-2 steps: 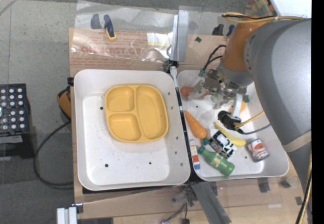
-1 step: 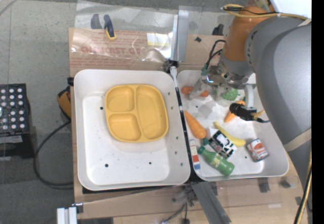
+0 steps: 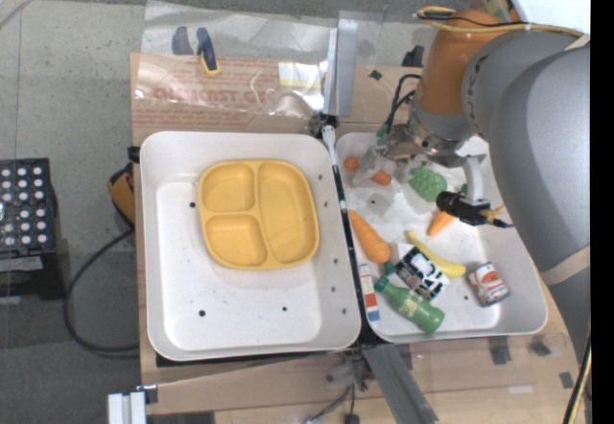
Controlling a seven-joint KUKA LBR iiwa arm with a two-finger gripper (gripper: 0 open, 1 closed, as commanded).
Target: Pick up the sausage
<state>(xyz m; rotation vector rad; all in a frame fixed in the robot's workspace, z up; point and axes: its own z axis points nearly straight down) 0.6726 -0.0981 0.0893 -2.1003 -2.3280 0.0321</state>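
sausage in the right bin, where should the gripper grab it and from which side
Grip the sausage at its middle, across its short width, coming straight down. It lies flat on the right bin's floor, long axis roughly left to right, low and small, so a side approach looks poor. The green item lies apart, toward the view's right.

sausage (image 3: 382, 177): small, reddish-orange, stubby
pose: lying flat, roughly level across the view
place: upper left part of the right bin (image 3: 518, 321), near its back wall
neighbours: just beside a small orange-red piece (image 3: 352, 163) to its left
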